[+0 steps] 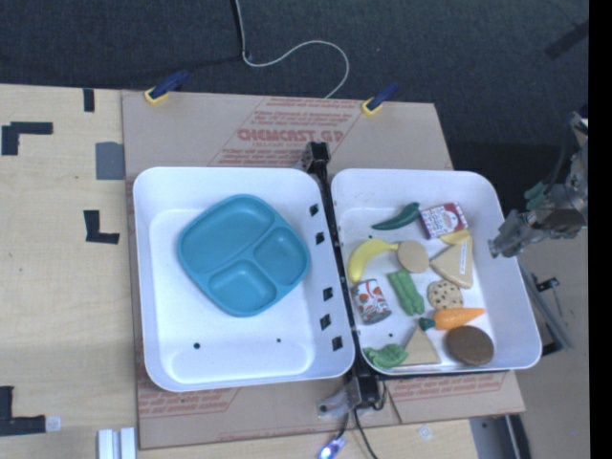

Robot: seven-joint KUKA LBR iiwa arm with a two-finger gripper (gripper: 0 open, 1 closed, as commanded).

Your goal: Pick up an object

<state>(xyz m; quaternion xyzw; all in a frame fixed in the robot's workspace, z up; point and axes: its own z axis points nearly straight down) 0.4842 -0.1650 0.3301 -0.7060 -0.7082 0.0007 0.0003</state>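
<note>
Cardboard-topped bench [287,132] is carrying both bins: your left bin [153,285] is holding a blue divided plate [244,253], right bin [497,208] is holding the toy food [421,280]. Gripper [507,237] is hovering just outside its right rim, state unreadable.

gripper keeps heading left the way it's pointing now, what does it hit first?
Probably the right bin's outer rim, then the cheese wedge just inside. The gripper may be above the rim; depth is unclear.
</note>
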